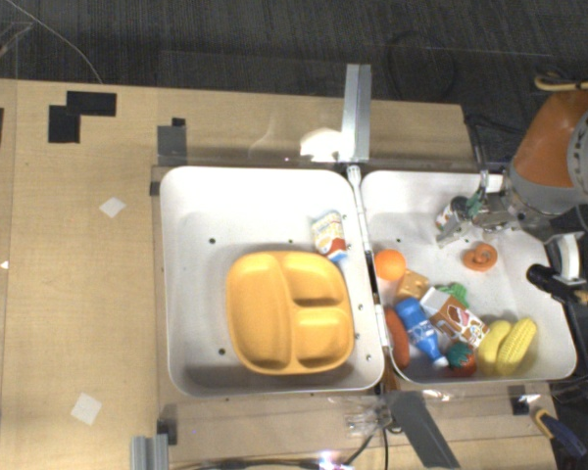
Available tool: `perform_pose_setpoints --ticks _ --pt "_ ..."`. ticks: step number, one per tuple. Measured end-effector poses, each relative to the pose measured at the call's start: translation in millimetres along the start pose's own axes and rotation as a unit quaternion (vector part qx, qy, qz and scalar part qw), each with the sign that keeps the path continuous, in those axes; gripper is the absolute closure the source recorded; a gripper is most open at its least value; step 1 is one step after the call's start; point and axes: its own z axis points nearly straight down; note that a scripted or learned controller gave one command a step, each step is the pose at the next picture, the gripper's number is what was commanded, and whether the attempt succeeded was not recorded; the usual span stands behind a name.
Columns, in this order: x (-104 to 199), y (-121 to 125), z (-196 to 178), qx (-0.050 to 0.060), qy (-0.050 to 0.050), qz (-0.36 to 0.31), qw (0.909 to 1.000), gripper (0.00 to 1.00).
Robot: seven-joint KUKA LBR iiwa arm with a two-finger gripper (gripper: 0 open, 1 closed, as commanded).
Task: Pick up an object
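Note:
My gripper [455, 218] hangs over the upper middle of the right bin [412, 196], reaching in from the right, with bare white floor beneath it. An orange round lid-like piece [481, 257] lies just below and right of it. Lower in that bin sit an orange ball [389, 263], a blue bottle [417, 327], a small brown and white carton [456, 321], a yellow corn-like toy [510, 344] and a red piece [397, 336]. I see nothing held between the fingers.
The left bin [196, 223] holds a yellow divided plate [288, 310] and a small snack packet [328, 233] by the divider. A metal post [358, 111] stands behind the bins. Cables run at the right edge.

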Motion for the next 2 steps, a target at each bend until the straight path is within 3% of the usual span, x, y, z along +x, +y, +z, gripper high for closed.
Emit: perform_pose_setpoints --ticks 1,2 --pt "26.5 12.3 -27.2 0.004 0.002 0.072 0.9974 0.0" --pt "30.9 57.3 9.4 0.004 0.0 0.239 0.971 0.0"
